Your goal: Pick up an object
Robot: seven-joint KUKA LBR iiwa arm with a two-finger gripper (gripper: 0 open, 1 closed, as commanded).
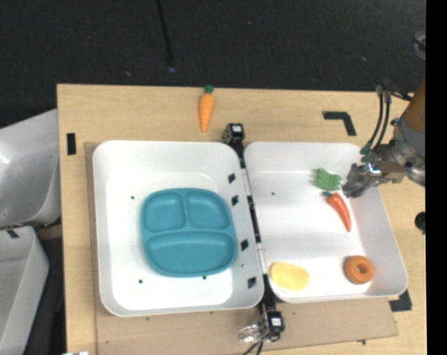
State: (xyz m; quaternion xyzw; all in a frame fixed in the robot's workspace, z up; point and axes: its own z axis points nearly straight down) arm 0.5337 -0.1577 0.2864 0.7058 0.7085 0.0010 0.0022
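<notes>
gripper (354, 181): low at right bin's (301, 220) far right side, just beside carrot top; finger opening too blurred, cannot tell, nothing visibly held
carrot (340, 207): flat in right bin, likely target since nearest
donut (358, 269), yellow piece (289, 275): near edge, well apart
left bin (112, 220): holds blue plate (188, 231)
</notes>
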